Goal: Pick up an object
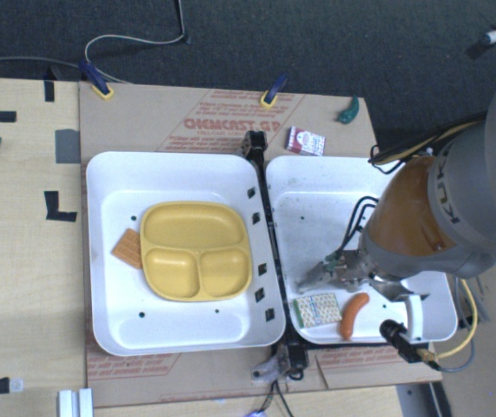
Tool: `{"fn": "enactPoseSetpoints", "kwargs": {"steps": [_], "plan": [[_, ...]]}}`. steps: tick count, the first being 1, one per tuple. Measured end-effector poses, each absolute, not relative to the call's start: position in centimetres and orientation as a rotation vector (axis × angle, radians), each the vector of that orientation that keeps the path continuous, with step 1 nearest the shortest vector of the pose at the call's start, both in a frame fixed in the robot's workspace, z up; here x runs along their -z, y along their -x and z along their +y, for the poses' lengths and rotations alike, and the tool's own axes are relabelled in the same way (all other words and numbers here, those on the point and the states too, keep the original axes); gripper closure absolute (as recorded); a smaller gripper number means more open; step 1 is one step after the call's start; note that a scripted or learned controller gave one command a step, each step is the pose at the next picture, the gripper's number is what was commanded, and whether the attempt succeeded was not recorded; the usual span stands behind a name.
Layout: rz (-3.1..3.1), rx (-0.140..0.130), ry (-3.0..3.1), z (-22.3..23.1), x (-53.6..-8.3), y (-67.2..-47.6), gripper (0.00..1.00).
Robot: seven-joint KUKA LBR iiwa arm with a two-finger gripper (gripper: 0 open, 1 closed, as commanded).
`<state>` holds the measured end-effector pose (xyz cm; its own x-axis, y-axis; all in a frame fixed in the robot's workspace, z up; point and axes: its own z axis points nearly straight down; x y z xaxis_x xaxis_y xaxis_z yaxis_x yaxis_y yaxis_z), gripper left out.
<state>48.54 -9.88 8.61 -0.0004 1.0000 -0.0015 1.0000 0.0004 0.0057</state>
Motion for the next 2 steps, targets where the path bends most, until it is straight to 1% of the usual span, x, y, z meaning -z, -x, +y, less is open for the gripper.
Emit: {"fn": "enactPoseSetpoints", "kwargs": {"steps": [1,2], "plan": [[2.221,-0.001,-2.219,-10.1,-8.5,-52.8,0.00],[2.217,-0.001,-2.219,-15.7,-8.6,-51.0,0.00]]}}
